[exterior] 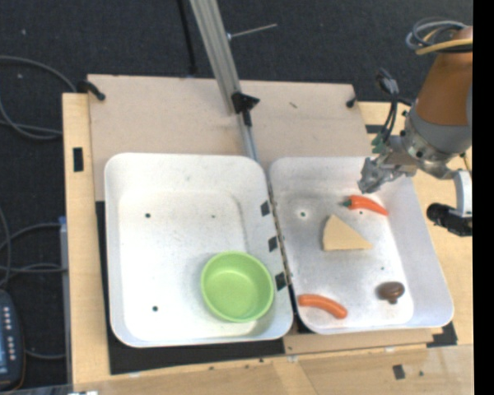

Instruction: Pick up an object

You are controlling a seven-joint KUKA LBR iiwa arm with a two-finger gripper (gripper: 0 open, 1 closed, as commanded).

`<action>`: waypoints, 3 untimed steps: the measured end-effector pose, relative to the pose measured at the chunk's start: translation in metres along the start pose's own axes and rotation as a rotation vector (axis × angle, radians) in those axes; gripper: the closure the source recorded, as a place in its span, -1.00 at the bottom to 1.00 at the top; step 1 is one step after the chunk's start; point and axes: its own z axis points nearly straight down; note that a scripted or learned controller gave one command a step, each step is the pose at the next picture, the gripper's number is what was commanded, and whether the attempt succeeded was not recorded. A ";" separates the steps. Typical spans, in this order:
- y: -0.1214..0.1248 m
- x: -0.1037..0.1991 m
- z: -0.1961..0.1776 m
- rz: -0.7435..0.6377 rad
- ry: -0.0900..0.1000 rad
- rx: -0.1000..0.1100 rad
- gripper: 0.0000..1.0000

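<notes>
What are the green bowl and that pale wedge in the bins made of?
The green bowl looks like moulded plastic: one even lime colour, smooth walls, a soft sheen. The pale wedge looks like a matte toy cheese slice, perhaps plastic or foam; its flat tan face shows no gloss, so the view leaves that open.

i can't read any text, label, brand or number from here. the small handheld screen [0, 336] at the lower left edge shows a lit display, but its contents are too small and blurred for me to make out.
</notes>
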 end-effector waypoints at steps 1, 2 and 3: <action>-0.009 0.047 0.006 0.001 0.001 0.002 1.00; -0.024 0.095 -0.009 -0.001 0.002 0.001 1.00; -0.033 0.142 -0.002 0.000 0.001 0.003 1.00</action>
